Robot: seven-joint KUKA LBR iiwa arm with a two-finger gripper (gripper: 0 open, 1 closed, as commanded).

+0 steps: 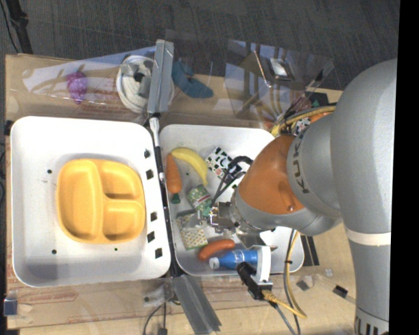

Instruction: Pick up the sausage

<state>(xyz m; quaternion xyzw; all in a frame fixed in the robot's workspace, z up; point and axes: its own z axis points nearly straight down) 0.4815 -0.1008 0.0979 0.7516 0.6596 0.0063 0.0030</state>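
The sausage (215, 249), reddish-orange and short, lies near the front edge of the right bin (289, 252), just left of a blue bottle. My gripper (218, 217) hangs low over the middle of that bin, a little behind the sausage and apart from it. The wrist and the orange band (274, 183) hide much of the bin's right half.
An orange carrot (173, 174), a yellow banana (190, 162), a green packet (198, 195) and a patterned card (193, 236) crowd the right bin's left side. The blue bottle (238, 258) touches the sausage's right end. A yellow divided tray (102, 199) sits in the left bin (28, 253).
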